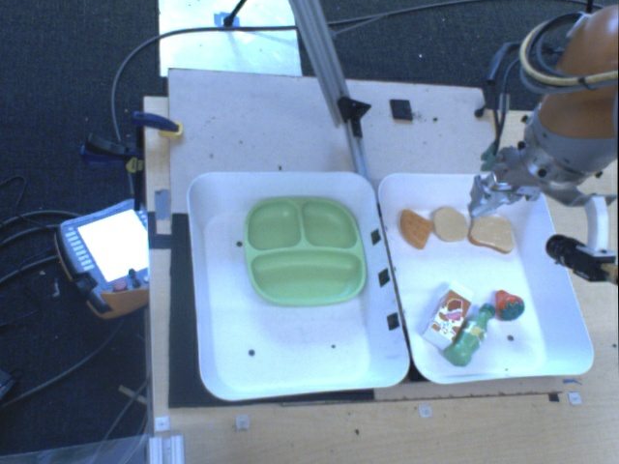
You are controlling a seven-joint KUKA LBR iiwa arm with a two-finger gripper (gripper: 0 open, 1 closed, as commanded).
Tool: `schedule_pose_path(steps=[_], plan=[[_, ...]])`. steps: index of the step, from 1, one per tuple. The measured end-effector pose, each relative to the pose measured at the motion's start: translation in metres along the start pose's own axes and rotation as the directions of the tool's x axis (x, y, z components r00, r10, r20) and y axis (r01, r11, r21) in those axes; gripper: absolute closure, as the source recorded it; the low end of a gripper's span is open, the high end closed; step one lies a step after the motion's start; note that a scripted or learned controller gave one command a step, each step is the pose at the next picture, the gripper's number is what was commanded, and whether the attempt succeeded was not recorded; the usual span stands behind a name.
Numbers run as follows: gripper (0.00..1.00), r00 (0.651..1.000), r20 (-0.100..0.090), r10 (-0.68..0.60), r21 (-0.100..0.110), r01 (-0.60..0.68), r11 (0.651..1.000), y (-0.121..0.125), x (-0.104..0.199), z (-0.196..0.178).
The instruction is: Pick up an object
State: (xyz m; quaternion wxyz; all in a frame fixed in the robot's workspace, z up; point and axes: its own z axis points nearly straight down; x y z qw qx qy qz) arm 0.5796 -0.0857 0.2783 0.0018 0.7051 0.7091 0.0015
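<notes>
The right bin (561,351) holds an orange wedge (415,228), a round tan cookie (450,223) and a slice of toast (492,234) in a row near its far side. Toward the front lie a small printed carton (448,317), a green bottle (468,339) and a strawberry (509,305). My gripper (486,199) hangs from the grey arm at the bin's far right, just above the far edge of the toast. I cannot make out how its fingers stand.
The left bin (218,356) carries a green divided plate (304,250). A slanted metal pole (324,51) crosses the bench behind the bins. A black arm part (577,254) juts over the right bin's right rim.
</notes>
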Motion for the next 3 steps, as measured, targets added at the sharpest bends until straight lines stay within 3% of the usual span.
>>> schedule_pose_path(steps=[3], plan=[[1.0,1.0,-0.003,-0.005,0.004,0.005,1.0,-0.025,0.14,0.037]])
